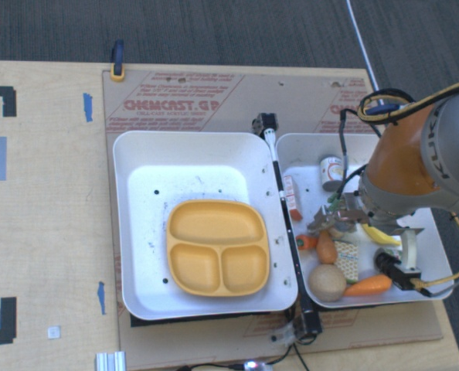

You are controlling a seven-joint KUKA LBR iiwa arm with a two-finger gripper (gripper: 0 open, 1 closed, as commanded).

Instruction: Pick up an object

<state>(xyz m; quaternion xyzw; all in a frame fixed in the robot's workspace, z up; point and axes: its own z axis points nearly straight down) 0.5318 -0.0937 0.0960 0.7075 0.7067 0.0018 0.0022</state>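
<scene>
Gripper point(334, 221) hanging low in the right bin point(438, 273), its wrist hiding the tips; grip state cannot be told. Just below it one orange egg-shaped piece point(326, 249) is lying, then one tan ball point(328, 281), one carrot point(368, 286) and one banana point(382, 236), half covered by the arm. Left bin point(129, 207) is carrying one yellow three-compartment tray point(217, 246).
</scene>
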